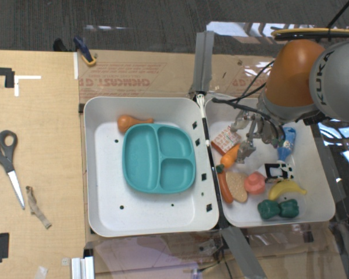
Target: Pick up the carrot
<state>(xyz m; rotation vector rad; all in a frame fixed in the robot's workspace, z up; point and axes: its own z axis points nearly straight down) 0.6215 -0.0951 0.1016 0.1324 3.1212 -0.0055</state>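
Camera view looks down at a slant on two shallow white bins set side by side on the surface, and the toys in the right bin [320,214] lie crowded together, which is why the approach looks tight. The carrot [230,155] lies tilted near that bin's left wall, its green top [219,169] lower left and its orange tip pointing up and right toward the gripper [247,150]. Just above it sits a red-and-white snack box [223,138]; below it lie a hot dog [225,188] along the wall, a slice of bread [238,186] and a pink cupcake-like toy [255,182]. Further right are a banana [286,189], a green pepper-like toy [278,209], a black-and-white piece [277,170] and a blue bottle [287,143].

The left bin [99,156] holds a teal divided plate [159,157] and an orange drumstick-shaped toy [131,121] at its upper edge. Scissors [7,161] lie well apart on the wooden surface to the left.

The arm [305,80] reaches in from the right, its orange band above the wrist, with the wrist turned downward over the right bin. The fingers [244,149] hang just beside the carrot's upper end, apparently touching or nearly so. They look somewhat parted, but I cannot tell how far, nor whether the carrot sits between them; it seems to rest on the bin floor, so I judge the grasp not yet made.
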